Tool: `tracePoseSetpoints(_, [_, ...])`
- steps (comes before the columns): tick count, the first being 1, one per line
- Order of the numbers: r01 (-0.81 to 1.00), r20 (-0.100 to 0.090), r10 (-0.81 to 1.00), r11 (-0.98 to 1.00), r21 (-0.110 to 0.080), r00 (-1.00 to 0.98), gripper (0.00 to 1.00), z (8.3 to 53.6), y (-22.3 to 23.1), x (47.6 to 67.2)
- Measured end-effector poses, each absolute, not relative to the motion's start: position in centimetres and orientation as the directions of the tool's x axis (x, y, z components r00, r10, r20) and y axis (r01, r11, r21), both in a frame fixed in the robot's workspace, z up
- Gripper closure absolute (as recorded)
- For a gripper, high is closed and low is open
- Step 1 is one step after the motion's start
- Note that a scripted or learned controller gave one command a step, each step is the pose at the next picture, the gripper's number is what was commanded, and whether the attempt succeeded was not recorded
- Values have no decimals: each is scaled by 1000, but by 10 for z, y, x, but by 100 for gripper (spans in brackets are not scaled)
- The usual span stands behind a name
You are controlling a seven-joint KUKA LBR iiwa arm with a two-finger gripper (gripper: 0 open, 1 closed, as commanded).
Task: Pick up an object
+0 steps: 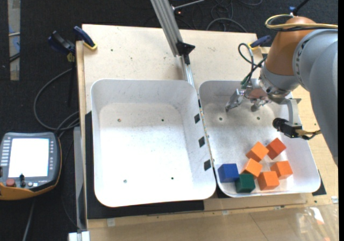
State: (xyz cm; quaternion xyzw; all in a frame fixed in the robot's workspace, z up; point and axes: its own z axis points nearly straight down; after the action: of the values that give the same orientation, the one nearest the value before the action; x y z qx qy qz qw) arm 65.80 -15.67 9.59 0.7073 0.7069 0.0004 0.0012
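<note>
While the gripper [246,101] hangs over the upper part of the right bin [226,127], its two fingers are spread apart with nothing between them, tips pointing down-left at bare bin floor. Arm [301,57] comes in from the right, orange band just above the wrist.

Nearest below the gripper, toward the bin's lower right: orange block [258,152] and a redder orange block [276,147], touching each other. Just past those, three more orange blocks [267,173] bunched together. Green block [245,183] sits at the cluster's lower-left edge, blue block [228,172] just left of it, near the bin's left wall. All blocks well apart from the fingers.

Left of the gripper, across the divider, the left bin [107,100]. Up-left, a metal pole [164,12] slants across the bench. Farthest left, off the bench, a teach pendant [29,166] on the dark floor.
</note>
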Motion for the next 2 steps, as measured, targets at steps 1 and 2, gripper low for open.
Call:
tracePoseSetpoints(1, [1000, -1, 1000, 0, 2, 0, 0, 96, -157, 658])
tracePoseSetpoints(2, [1000, -1, 1000, 1, 2, -1, 0, 96, -156, 658])
